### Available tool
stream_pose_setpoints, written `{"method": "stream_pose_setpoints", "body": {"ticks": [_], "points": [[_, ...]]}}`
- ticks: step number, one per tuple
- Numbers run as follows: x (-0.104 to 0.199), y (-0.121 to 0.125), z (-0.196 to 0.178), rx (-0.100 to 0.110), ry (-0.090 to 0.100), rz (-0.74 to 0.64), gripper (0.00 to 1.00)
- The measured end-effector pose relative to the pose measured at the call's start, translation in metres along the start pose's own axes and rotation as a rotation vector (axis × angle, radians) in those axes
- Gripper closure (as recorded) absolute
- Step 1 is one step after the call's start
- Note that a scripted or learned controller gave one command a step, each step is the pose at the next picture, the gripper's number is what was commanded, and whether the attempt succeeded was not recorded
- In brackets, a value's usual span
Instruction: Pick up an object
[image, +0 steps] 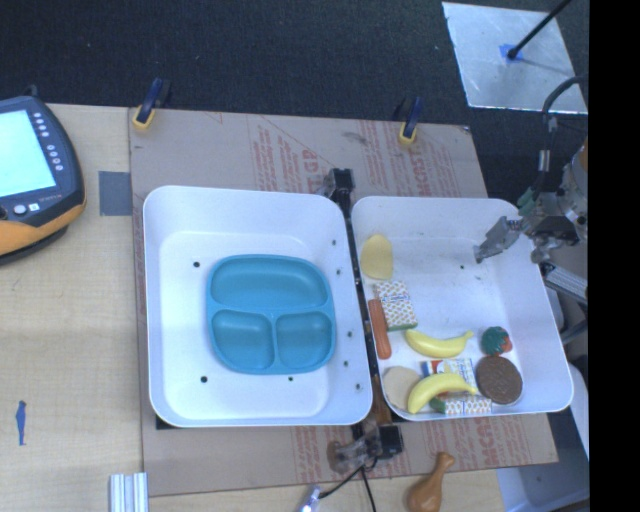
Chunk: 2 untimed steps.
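No writing is readable on the small packets (396, 303). The hand (493, 243) hovers at the right bin's (455, 215) far edge, fingers unclear; bananas (437, 343) lie below-left of it, open white floor between

Two bananas (437, 343) (440, 389) — two bins (175, 300) (450, 215)

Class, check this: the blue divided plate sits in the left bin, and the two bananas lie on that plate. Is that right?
Not quite. The blue divided plate is in the left bin, but the two bananas lie in the right bin, among the other toy foods there. The camera view shows this.
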<state>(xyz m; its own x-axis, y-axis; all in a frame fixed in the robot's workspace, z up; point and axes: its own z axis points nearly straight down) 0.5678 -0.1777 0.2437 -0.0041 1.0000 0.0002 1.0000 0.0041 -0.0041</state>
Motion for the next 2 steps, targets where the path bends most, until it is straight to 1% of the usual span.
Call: {"method": "stream_pose_setpoints", "body": {"ticks": [1, 2], "points": [[-0.035, -0.081, 0.053, 0.001, -0.001, 0.0, 0.0], [-0.033, -0.092, 0.146, 0.001, 0.001, -0.002, 0.0]]}}
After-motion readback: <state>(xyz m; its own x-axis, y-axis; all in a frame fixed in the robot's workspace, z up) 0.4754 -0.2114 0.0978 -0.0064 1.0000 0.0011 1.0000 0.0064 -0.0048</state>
